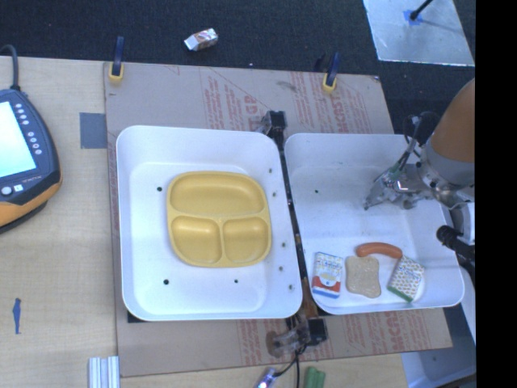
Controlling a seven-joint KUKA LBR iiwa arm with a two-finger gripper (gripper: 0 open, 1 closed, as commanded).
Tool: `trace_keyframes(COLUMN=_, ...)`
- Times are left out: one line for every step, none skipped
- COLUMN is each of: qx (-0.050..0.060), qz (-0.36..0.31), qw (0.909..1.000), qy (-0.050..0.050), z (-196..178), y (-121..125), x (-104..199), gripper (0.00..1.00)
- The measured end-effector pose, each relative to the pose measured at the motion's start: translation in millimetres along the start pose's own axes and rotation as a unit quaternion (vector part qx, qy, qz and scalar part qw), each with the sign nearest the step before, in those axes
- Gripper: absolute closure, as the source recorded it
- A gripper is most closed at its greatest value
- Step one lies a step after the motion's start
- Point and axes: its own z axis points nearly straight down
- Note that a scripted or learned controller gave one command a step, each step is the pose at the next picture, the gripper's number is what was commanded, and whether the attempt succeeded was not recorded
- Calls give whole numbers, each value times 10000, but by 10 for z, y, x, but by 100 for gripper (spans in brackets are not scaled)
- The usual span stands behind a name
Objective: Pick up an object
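In the right bin (339,168) several small items lie along the near edge: a white and red carton (326,274), a tan slice of bread (363,276), a red-orange sausage (379,250) and a green-white packet (406,279). My gripper (386,194) hangs over the right half of that bin, above and apart from the items, with its metal fingers pointing left. I see nothing between them.
The left bin (145,217) holds a yellow three-part plate (218,217). A teach pendant (23,156) lies at the bench's left edge. Clamps (117,63) pin the cardboard at the back. A crumpled wrapper (201,40) lies on the dark floor behind.
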Motion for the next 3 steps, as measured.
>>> trace_keyframes(qx=-2, qz=-2, qw=10000, qy=2, z=9, y=656, x=1, gripper=0)
trace_keyframes(qx=2, qz=-19, qw=10000, qy=2, z=-102, y=659, x=-2, gripper=100)
trace_keyframes(qx=-12, qz=-9, qw=10000, qy=-3, z=-1608, y=656, x=491, gripper=100)
